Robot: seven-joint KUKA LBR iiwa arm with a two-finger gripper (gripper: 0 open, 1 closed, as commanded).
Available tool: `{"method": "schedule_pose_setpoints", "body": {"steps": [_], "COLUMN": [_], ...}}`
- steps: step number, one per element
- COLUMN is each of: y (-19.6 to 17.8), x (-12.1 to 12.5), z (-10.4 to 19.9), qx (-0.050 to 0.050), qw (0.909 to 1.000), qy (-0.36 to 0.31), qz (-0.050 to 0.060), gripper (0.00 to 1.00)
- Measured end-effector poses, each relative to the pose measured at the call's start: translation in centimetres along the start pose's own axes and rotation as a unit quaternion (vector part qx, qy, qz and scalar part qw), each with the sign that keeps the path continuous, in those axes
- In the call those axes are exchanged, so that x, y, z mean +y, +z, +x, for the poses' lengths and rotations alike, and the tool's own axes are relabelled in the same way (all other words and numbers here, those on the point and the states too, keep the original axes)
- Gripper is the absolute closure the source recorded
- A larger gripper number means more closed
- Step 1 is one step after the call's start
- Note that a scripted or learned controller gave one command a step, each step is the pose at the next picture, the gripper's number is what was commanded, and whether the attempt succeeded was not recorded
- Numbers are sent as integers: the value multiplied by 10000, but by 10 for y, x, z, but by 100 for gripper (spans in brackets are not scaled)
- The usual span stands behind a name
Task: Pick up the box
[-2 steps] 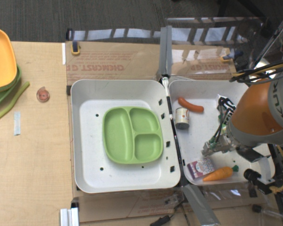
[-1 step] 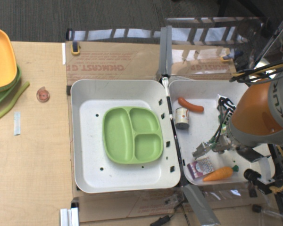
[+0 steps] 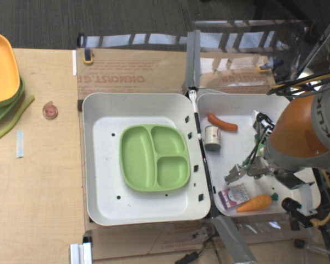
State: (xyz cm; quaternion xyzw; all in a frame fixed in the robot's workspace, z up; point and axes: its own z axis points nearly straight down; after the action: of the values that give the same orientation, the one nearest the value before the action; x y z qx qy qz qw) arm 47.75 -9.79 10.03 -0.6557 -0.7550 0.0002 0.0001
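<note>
- The arm (image 3: 297,133), grey with its orange band, reached in from the right over the right bin (image 3: 231,100).
- The gripper (image 3: 237,173) hung low over the middle of that bin, pointing toward the bin's left side.
- Whether the gripper was released or clenched could not be told from the view; nothing was seen between its tips.
- The box (image 3: 235,196), a small flat pack with a purple edge and a printed pale face, lay on the floor of the right bin near its front wall, just below the gripper and apart from it as far as could be seen.
- A toy carrot (image 3: 254,203) lay just beside the box on its right, touching or nearly touching its corner.
- A small can (image 3: 212,138) stood near the left wall of the right bin, and a red sausage (image 3: 223,123) lay just behind it.
- The left bin (image 3: 99,147) held a green divided plate (image 3: 154,157), lying flat in the middle.
- On the wooden bench (image 3: 38,180) to the far left sat an orange plate (image 3: 1,67) stacked on a green one, with a small pink disc (image 3: 50,110) near them.
</note>
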Motion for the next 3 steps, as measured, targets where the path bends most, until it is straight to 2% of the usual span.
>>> {"method": "schedule_pose_setpoints", "body": {"steps": [1,2,3], "y": [-29,-28,10], "x": [0,0,-1], "z": [2,2,2], "qx": [-3,2,3], "qw": [9998,9991,9986], "qy": [183,417,528], "qz": [7,7,20], "gripper": [0,0,0]}}
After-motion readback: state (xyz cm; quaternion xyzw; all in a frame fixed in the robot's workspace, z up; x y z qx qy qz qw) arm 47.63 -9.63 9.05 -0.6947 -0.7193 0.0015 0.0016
